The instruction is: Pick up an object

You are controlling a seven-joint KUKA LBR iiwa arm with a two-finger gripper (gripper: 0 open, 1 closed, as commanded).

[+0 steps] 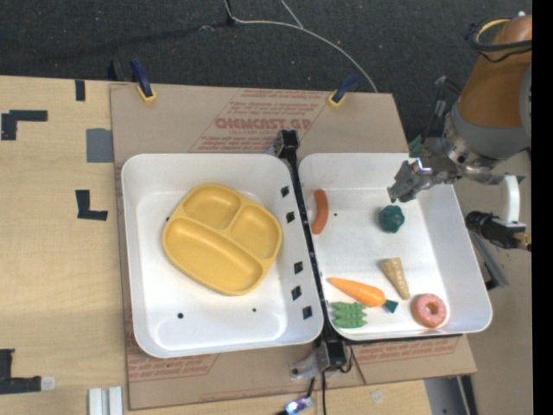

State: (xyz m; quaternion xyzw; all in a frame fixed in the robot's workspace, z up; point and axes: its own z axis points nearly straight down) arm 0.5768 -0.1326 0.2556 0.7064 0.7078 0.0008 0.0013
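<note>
Camera view from above: the right bin (462,232) holds a scatter of small toy foods. A dark green lump (391,220) lies toward its far right part, and the gripper (404,186) hangs just above and beyond it, at the bin's far right area, with nothing seen between its fingers; whether those fingers are apart or together cannot be told from here. Left of the green lump, a sausage (319,210) lies against the bin's left wall, lengthwise from far to near. Nearer the viewer, an ice-cream cone (396,277) lies on its side at the middle of the bin. A carrot (357,292) lies to its near left, with a leafy green piece (349,315) just nearer than the carrot's left end. A pink doughnut (429,309) sits in the near right corner.

The arm (494,85), grey with an orange band, reaches in from the far right.

The left bin (147,318) holds a yellow divided plate (223,238), lying flat at its middle. Both bins rest on a cardboard sheet (251,119) held by two clamps (143,83) at its far edge.
</note>
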